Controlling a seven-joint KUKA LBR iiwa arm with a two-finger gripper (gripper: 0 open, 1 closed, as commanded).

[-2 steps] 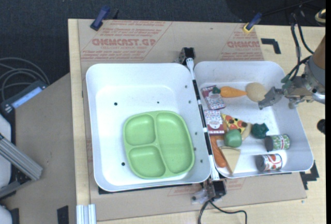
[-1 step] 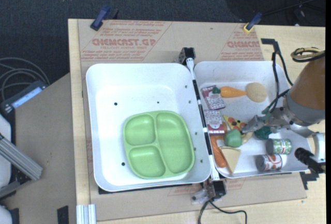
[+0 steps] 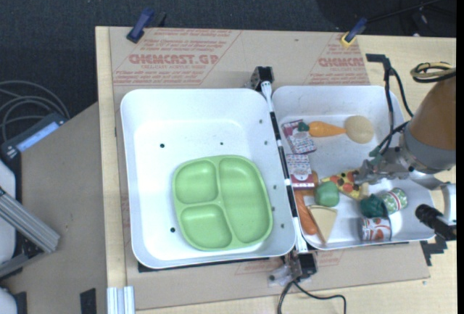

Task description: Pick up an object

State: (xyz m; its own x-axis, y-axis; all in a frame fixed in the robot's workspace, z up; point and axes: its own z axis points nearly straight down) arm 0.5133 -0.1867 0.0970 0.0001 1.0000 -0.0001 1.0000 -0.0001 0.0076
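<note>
Two bins (image 3: 145, 182), one green tray (image 3: 221, 201), two cans (image 3: 377, 228)

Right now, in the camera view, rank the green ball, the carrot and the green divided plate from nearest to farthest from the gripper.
Measured from the gripper, in the right bin:
1. Green ball, just to its left in the same bin.
2. Carrot, farther off, toward that bin's back.
3. Green divided plate, farthest, in the left bin.
</note>
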